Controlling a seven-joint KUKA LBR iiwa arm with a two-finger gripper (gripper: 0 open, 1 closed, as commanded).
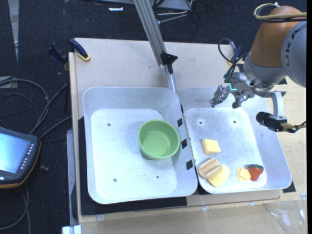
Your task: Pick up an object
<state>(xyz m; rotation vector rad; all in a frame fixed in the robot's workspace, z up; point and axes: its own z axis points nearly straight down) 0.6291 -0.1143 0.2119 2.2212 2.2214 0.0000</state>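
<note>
My gripper point(228, 99) hangs over the far edge of the right bin point(243, 130), its two dark fingers spread apart with nothing between them. Well in front of it, in the same bin, lie a yellow block point(210, 146), a tan bread-like piece point(208, 166) touching a yellow wedge point(219, 176), and a small yellow piece point(243, 174) beside a red strawberry point(255, 171). A green bowl point(158, 139) stands upright in the left bin point(112, 145), near its right wall.
A slanted metal pole point(153, 33) comes down to the bench just behind the gap between the bins. A black camera unit point(271, 121) juts from the wrist over the right bin's far right side. A tablet point(14, 155) lies off the bench at left.
</note>
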